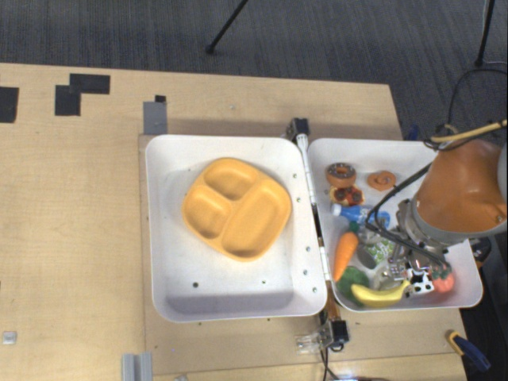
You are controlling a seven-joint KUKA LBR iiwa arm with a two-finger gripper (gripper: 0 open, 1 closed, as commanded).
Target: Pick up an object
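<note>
- Claw is low in the right bin, among the toy food; whether it is spread or pinching, I cannot tell
- Carrot and banana lie just beside it, likely targets
- Yellow divided plate sits alone in the left bin

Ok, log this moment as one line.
arm: over right bin | gripper: low among toys, above banana | carrot: beside | left bin: yellow plate

Two white bins: left bin, right bin; one yellow divided plate; one carrot; one banana; two small round brown pieces; other small items unclear.
</note>
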